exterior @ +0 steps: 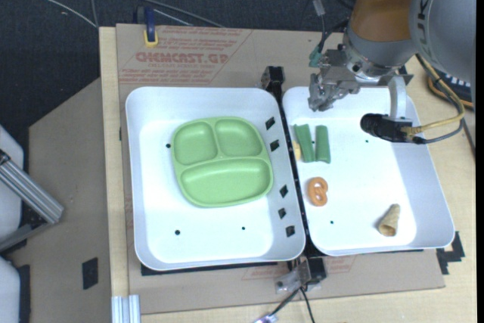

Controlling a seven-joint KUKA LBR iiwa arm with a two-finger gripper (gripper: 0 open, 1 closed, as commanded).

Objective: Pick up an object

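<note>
1. The bench is a flat tan cardboard-looking board (189, 45) with red "CHEMCAST" lettering printed along its far edge.
2. Two shallow white plastic bins sit right on it, side by side and touching down the middle: the left bin (151, 163) and the right bin (423, 185).
3. There's a small blue and yellow clamp (150, 24) gripping the board's far left edge.

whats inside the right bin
The right bin holds two green sticks, an orange pretzel-shaped piece and a tan cone. The gripper hangs over its far edge, covering whatever lies beneath it.
</note>
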